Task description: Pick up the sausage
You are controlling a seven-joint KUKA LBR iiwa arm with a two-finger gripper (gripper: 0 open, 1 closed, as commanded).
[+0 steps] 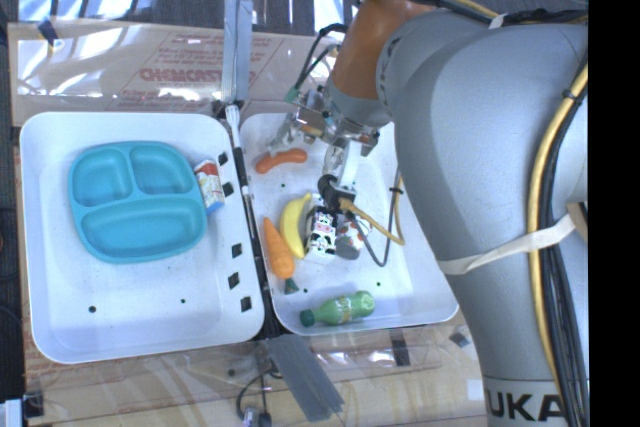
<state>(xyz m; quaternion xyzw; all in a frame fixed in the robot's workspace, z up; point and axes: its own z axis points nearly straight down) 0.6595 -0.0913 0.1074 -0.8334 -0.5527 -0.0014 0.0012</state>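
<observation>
The sausage [282, 159] is a short orange-red link lying flat near the back left corner of the right bin [425, 300]. My gripper [308, 123] hangs just above and slightly behind it, at the bin's back edge, under the orange-banded wrist. Nothing is seen held in it. The sausage rests on the bin floor, apart from the other items.
In the right bin lie a banana [295, 223], a carrot [278, 248], a cow-patterned carton [322, 233] and a green bottle [340, 308] at the front. The left bin [50, 315] holds a blue divided plate [135, 200] and a small can [210, 185]. The big grey arm covers the right side.
</observation>
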